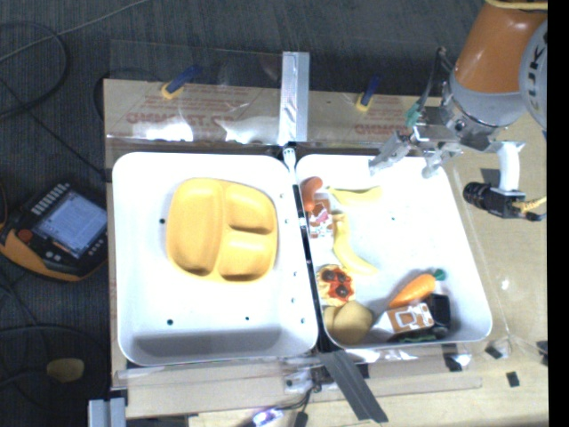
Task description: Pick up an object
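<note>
Here we see the gripper [410, 156] poised over the far rim of the right bin [462, 238], its two fingers spread apart with nothing between them. Just below and to the left of it lies a banana [349, 229], curving down along the bin's left side. Left of the banana sits a small red-and-white packet [318, 216], with something round and red [310, 188] above it that we cannot make out clearly. Well below the gripper, toward the near rim, we find a carrot [413, 286], a dark box [420, 317] beside it, a potato [349, 322] and a small red-spotted item [337, 280]. Far to the gripper's left, the left bin [142, 238] holds a yellow tray [221, 228]. The orange-banded arm [498, 52] rises to the gripper's upper right.
</note>
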Controlling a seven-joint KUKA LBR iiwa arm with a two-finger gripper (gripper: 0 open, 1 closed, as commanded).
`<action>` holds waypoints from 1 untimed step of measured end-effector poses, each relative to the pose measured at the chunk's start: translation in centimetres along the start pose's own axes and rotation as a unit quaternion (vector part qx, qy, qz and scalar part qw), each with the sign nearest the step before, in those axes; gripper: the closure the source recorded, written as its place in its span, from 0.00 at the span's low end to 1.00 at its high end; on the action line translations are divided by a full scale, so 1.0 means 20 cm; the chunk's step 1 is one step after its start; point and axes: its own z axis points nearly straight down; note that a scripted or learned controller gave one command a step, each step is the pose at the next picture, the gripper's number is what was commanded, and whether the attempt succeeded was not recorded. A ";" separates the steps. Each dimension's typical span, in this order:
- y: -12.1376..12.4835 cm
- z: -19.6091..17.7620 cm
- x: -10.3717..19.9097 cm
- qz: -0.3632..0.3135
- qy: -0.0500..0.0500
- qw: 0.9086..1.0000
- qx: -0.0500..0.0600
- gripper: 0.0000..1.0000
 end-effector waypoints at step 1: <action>0.08 0.87 -0.09 -0.066 0.000 0.998 -0.005 0.00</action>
